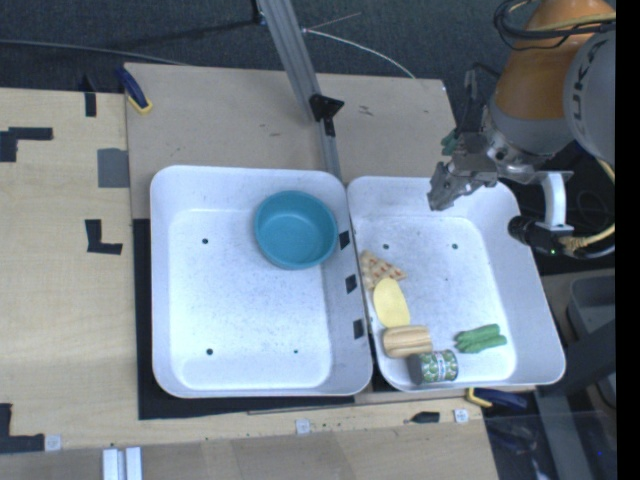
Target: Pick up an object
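Note:
My gripper [443,197] hangs over the far right part of the right bin [520,268], nothing visible between its tips. Well below it, along the bin's near left side, lie a waffle-like piece [380,267], a yellow piece [391,302], a tan bread-roll-like cylinder [406,340] and a small dark can [436,367]. A green vegetable [479,339] rests near the front right. A blue bowl [294,229] sits at the back of the left bin [200,288].
A grey metal pole [296,58] slants down from the top to the seam between the bins. The grey arm with its orange band [545,58] fills the upper right. Cables [560,236] hang beside the right bin's edge.

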Robot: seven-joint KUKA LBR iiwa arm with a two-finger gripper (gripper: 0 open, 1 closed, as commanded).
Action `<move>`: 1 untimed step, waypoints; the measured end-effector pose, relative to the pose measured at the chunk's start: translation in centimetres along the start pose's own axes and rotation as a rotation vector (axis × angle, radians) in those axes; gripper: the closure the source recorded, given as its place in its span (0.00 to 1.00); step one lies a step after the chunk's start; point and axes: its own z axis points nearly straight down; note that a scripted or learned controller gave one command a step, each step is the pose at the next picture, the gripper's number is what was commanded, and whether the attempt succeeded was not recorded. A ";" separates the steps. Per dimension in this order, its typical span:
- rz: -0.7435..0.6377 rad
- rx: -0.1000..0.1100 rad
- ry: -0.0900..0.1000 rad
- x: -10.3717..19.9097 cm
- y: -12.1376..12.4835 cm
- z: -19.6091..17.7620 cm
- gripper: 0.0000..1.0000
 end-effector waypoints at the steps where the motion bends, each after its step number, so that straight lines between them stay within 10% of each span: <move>1: 0.001 0.000 0.000 4.2 -2.8 0.1 1.00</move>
